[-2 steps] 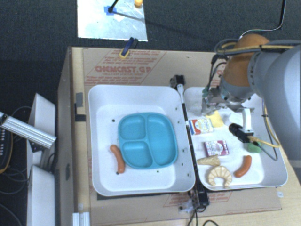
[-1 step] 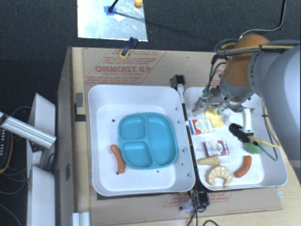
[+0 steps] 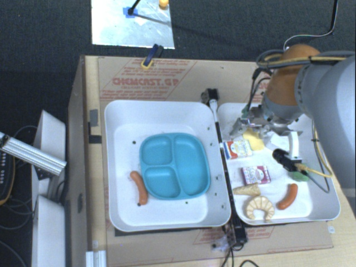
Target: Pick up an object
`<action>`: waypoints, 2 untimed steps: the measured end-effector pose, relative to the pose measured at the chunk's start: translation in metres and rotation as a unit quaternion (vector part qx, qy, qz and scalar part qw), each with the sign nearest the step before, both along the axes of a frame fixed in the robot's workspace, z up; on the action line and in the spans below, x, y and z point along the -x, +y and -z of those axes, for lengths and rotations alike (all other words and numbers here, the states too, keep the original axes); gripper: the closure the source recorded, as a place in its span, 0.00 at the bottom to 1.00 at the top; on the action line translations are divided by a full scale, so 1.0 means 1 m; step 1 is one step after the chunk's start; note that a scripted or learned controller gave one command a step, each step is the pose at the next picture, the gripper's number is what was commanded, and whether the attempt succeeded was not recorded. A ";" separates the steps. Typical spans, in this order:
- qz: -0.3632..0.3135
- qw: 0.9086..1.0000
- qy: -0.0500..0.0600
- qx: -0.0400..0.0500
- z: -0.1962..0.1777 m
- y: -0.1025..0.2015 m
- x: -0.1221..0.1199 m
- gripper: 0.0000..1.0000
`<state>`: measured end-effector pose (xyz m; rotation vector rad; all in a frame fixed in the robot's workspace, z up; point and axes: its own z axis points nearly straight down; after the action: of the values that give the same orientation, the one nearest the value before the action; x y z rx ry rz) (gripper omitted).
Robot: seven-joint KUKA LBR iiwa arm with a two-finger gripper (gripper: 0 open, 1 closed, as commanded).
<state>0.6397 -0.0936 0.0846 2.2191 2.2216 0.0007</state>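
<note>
My gripper (image 3: 249, 125) hangs low over the far left part of the right bin (image 3: 329, 206), just above a yellow block (image 3: 256, 142) and a white-and-red packet (image 3: 238, 148). Nothing shows between its fingers. Nearer the front lie a pink-and-white box (image 3: 256, 175), a pale cone-shaped pastry (image 3: 246, 190), a croissant (image 3: 260, 207) and a red-brown sausage (image 3: 287, 197). A small green piece (image 3: 301, 176) rests toward the right side.
The left bin (image 3: 122, 128) holds a blue divided plate (image 3: 174, 166) with a second sausage (image 3: 139, 187) beside its left edge. The grey arm (image 3: 328, 93) reaches in over the right bin's far right corner. A black divider (image 3: 219, 149) runs between the bins.
</note>
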 end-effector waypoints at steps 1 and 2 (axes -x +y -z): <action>-0.001 1.000 -0.001 0.000 -0.011 0.000 -0.001 1.00; -0.001 1.000 -0.001 0.000 -0.011 0.000 -0.001 0.00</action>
<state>0.6407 -0.0937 0.0958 2.2156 2.2220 0.0032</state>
